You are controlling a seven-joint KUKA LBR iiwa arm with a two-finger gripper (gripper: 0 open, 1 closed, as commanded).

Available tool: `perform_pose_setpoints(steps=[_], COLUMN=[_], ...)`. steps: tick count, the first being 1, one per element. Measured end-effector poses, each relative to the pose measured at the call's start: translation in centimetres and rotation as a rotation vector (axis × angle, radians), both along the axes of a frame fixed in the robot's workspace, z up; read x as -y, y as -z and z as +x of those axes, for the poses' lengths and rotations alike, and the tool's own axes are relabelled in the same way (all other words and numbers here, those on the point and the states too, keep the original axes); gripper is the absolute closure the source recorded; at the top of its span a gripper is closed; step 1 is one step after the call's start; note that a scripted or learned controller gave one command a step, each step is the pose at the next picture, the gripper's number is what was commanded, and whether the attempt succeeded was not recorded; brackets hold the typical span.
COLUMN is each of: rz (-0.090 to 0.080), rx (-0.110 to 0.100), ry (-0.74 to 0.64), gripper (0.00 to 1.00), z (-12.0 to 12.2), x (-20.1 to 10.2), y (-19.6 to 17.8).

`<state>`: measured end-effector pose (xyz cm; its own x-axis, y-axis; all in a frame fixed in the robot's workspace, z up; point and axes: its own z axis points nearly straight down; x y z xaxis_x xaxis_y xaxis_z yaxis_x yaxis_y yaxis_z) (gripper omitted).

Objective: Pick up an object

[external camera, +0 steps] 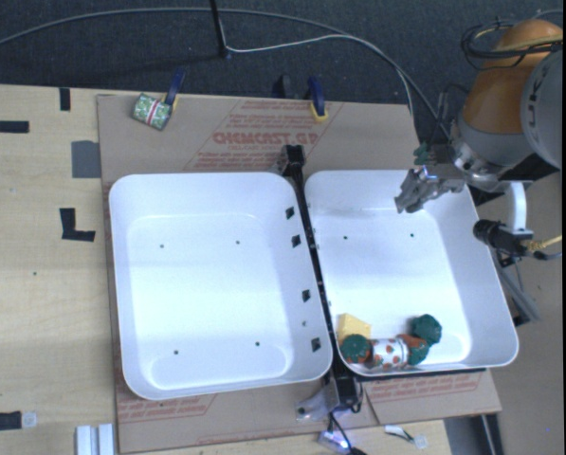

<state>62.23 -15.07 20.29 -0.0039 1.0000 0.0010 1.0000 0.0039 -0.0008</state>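
White plastic lies bare beneath your gripper (417,193), which hangs near the right bin's (472,245) far rim carrying nothing; I cannot tell its spread. No pick is made. The objects (389,343) sit well nearer the camera, crowded against the near wall, with open floor between.

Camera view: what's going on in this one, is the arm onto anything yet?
Not yet. The gripper hangs over the far end of the right bin, with nothing seen in it. The objects sit bunched at the near edge of that bin: a yellow block, a green ball and a red-and-white can among them. The left bin lies beside it. No pick has begun.
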Motion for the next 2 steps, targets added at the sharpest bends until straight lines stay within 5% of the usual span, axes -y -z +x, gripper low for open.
perform_pose_setpoints(steps=[2], rz=[0.000], rx=[0.000], ry=[0.000], gripper=[1.00], z=[-3.4], x=[-10.1], y=[-0.4])
